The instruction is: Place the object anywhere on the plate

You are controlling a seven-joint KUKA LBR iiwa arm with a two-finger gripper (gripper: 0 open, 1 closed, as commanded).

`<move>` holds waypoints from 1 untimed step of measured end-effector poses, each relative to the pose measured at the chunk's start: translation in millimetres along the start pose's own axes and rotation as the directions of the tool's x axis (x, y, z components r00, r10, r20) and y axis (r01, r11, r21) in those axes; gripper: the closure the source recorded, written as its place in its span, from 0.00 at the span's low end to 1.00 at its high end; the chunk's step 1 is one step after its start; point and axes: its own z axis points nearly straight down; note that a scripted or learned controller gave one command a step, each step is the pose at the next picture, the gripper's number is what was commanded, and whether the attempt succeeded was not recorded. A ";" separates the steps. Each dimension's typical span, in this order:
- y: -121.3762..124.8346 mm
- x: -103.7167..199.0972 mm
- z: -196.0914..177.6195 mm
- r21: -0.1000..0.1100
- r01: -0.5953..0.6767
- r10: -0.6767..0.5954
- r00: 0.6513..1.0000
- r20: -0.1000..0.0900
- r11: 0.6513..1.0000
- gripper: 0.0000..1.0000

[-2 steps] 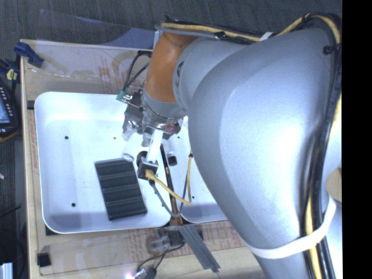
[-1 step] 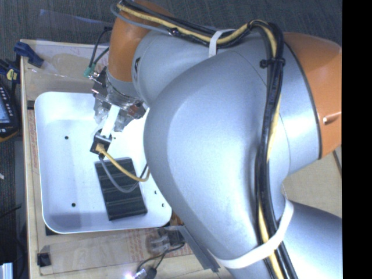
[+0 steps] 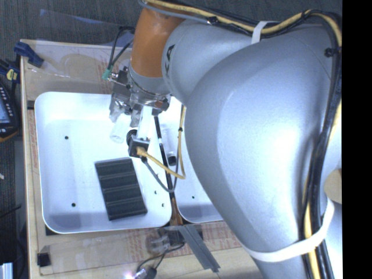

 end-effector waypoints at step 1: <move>12.5 85.6 -46.8 -0.006 -0.229 0.229 0.973 -0.002 0.973 1.00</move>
